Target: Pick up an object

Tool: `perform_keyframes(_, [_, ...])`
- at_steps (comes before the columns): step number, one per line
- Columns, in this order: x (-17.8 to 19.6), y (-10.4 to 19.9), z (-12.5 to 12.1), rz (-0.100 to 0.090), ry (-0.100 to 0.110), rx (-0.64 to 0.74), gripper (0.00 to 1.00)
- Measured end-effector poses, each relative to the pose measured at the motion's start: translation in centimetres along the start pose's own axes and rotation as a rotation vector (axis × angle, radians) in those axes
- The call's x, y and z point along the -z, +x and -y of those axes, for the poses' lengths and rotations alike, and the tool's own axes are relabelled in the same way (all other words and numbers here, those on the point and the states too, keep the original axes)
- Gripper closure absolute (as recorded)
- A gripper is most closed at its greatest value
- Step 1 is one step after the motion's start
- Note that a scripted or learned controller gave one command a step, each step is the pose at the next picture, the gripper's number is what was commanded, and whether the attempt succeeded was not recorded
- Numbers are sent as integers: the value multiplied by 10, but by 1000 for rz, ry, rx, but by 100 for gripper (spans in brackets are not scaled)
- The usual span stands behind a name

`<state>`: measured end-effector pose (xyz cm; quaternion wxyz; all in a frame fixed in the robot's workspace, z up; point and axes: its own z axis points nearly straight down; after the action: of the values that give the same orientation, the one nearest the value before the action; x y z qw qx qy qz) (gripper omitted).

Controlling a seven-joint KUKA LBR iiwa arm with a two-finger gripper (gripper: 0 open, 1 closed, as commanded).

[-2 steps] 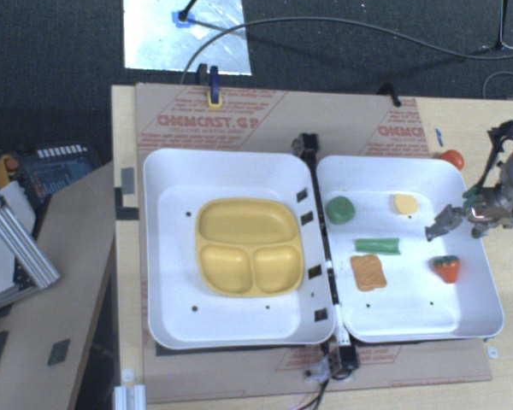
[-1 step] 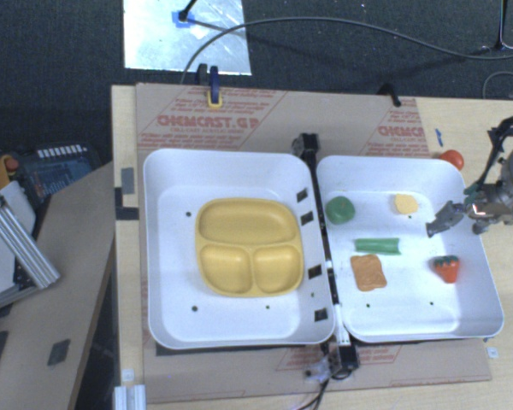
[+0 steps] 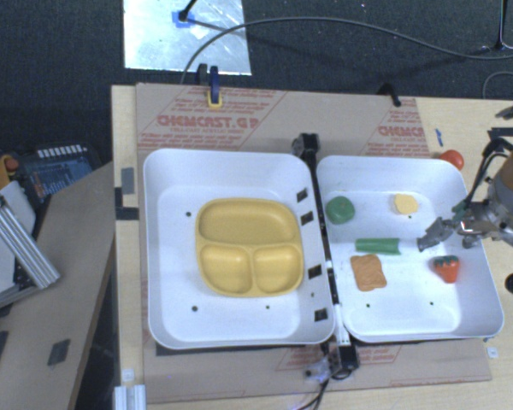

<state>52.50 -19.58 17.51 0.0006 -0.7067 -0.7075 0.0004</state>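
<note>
We're in approach phase. Gripper (image 3: 440,236) hovers low over right bin (image 3: 410,321), fingers spread, nothing between them. Strawberry toy (image 3: 446,268) sits just beside at 5 o'clock; green stick (image 3: 377,246) at 9. Our guess: shift over target, descend, close.

Wooden bench (image 3: 124,314) topped with cardboard sheet (image 3: 265,114). Directly on it: left white bin (image 3: 167,314) and right white bin (image 3: 410,327), side by side, touching along black middle seam.

Bare floor (image 3: 402,301) lies below the toast (image 3: 368,272).
</note>
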Motion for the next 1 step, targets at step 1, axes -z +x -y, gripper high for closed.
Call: perform_keyframes(1, [-49,-6,-8,0,0,0,0])
